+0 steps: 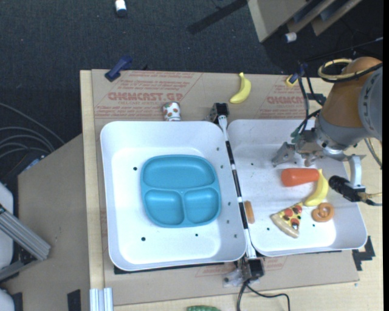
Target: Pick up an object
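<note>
**Bench on dark carpet**

Dark carpet floor (91,30) around a cardboard-topped bench (146,91) with red print. Grey cables (24,136) loop on the floor at left. A metal rail (24,234) lies at lower left. A beige box (304,15) sits at top right. A small white piece (121,6) lies at top. Light is even, with soft shadows.

Claw (296,155) open above carrot (299,176); banana (318,190) beside it
</note>
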You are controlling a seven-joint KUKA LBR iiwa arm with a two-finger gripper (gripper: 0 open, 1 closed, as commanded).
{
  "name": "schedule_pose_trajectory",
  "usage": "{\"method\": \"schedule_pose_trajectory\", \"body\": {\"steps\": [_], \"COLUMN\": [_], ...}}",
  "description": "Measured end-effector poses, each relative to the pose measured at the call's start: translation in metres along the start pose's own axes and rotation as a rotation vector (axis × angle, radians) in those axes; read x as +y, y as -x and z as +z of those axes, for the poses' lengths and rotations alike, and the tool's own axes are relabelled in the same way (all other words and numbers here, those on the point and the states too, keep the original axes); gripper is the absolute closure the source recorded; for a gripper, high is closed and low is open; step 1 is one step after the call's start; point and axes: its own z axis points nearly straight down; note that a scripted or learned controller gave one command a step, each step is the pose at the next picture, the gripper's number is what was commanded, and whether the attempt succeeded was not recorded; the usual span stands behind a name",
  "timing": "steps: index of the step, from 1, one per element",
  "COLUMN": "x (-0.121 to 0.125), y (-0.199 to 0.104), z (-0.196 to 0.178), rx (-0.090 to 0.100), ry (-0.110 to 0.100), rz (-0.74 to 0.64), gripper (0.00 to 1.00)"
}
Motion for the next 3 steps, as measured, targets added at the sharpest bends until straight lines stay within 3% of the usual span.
{"method": "schedule_pose_trajectory", "body": {"steps": [1, 2, 3], "x": [-0.001, -0.001, -0.001], "y": [0.016, 0.016, 0.016], "z": [0.02, 0.01, 0.01], "rx": [-0.001, 0.0, 0.0], "ry": [-0.003, -0.001, -0.001], "rz": [-0.001, -0.001, -0.001], "gripper": [0.0, 1.0, 0.0]}}
